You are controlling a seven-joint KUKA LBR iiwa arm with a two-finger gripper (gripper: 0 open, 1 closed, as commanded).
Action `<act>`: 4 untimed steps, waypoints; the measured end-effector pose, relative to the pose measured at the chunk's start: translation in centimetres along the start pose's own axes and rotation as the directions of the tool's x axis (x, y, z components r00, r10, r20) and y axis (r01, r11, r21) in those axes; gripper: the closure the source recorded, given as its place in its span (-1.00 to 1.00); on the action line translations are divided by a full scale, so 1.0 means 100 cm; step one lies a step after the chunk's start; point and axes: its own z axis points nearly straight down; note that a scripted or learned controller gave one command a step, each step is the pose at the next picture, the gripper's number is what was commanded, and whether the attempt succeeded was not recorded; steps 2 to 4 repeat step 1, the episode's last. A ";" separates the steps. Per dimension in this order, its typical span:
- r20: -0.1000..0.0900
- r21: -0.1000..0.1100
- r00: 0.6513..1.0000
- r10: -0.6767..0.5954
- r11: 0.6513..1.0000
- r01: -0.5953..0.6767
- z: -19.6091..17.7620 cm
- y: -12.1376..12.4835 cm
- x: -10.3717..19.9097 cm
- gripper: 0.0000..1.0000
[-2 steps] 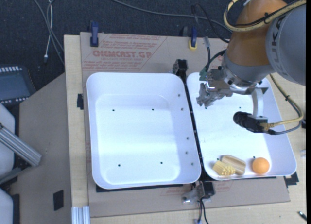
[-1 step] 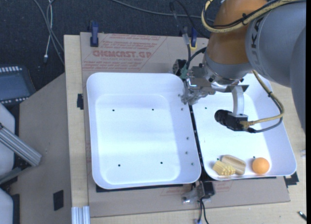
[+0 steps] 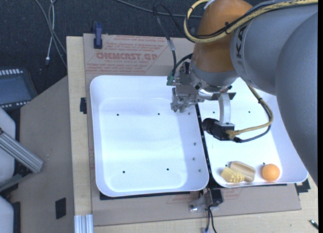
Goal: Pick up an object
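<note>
Gripper point(image 3: 180, 101) poised over the bins' shared edge, grip state indiscernible; corn point(image 3: 232, 175), ball point(image 3: 271, 172) well below-right.

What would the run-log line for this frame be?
gripper: over bins' divider, nothing visibly held | right bin: corn, orange ball

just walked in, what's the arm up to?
The grey KUKA arm with the orange band reaches in from the right, its two-finger gripper low over the boundary between the two shallow white bins, at the left bin's upper right edge. The candidates lie apart in the right bin's near corner: a yellow corn cob, a tan bread-like roll and a small orange ball. Nothing visibly picked yet.
</note>
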 end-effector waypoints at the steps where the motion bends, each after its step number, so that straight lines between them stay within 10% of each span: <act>1: 0.001 -0.001 1.000 0.004 1.000 -0.004 -0.001 0.000 -0.002 -1.00; 4: 0.001 -0.001 1.000 0.004 1.000 -0.004 -0.001 0.000 -0.002 -1.00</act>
